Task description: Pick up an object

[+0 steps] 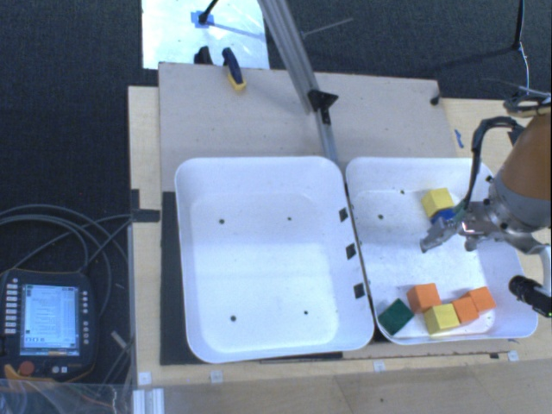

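**Gripper low in the right bin, beside a yellow block**

The gripper (442,231) sits in the right bin (379,198), reaching in from the right under the grey arm (526,184) with its orange band. Its metal tip points left and slightly toward the near side, and whether it is spread or pressed together cannot be told from this slanted overhead angle. A small blue piece (443,217) shows just at the tip; it could be part of the tool or a small item, and the view is too coarse to settle that. Nothing can be seen pinched by the tool.

Just on the far side of the tip lies a yellow block (436,202), a small cube with a bright top face, lying a little askew to the bin wall. It seems the likely target, since the tool has been brought in right beside it, close enough to touch or nearly so.

The other pieces lie well apart from the tool, gathered against the near rim of the same bin: a dark green block (396,316) at the near left corner, an orange block (423,297), a second yellow block (442,318) touching it, and two more orange blocks (474,304) to the right. Their crowding would make a clean grab harder there, which may be why the lone cube is favoured.

The left bin (259,257) lies alongside, and a control tablet (47,322) rests on the floor to the far left.
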